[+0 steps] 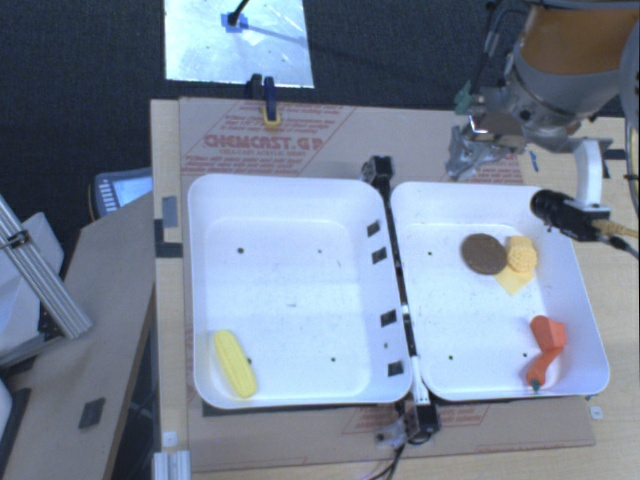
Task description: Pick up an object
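Now the jaws (468, 160) hover upper right, their state impossible to tell, while the carrot (545, 346) lies lower right in the right bin (440, 268), probably light, stiff, best pinched mid-body.

The arm (575, 28) was cut off by the top and right edges, so only its orange band and grey wrist showed, and the pincer (466, 158) hung as a small dark blur over the counter (420, 138) behind the right bin (585, 298), its fingers too indistinct to tell whether they stood apart. The brown disc (484, 253) hid part of the round biscuit (520, 256), which in turn covered much of the yellow wedge (513, 281). The print on the cardboard (265, 140) was too blurred to read fully.
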Available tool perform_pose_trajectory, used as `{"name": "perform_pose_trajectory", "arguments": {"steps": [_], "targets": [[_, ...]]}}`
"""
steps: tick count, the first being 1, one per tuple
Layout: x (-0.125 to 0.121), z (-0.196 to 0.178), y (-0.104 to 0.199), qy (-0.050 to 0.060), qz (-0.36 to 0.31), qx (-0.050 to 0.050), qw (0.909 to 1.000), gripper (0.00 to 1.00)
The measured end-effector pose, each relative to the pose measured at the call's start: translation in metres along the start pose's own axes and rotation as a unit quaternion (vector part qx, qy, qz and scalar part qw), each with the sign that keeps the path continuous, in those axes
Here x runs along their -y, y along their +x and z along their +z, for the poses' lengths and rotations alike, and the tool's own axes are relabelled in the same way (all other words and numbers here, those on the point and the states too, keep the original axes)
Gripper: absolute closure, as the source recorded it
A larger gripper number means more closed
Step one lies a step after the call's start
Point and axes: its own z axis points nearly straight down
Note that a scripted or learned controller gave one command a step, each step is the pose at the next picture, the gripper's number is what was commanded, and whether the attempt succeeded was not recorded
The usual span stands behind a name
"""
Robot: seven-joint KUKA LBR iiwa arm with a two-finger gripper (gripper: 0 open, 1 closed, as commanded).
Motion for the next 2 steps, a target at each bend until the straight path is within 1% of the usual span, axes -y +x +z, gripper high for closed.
{"name": "perform_pose_trajectory", "arguments": {"steps": [1,2], "targets": [[-0.005,0.002,0.039,0.007,0.000,0.000,1.0000,1.00],[-0.008,-0.024,0.095,0.007,-0.001,-0.001,1.0000,1.00]]}}
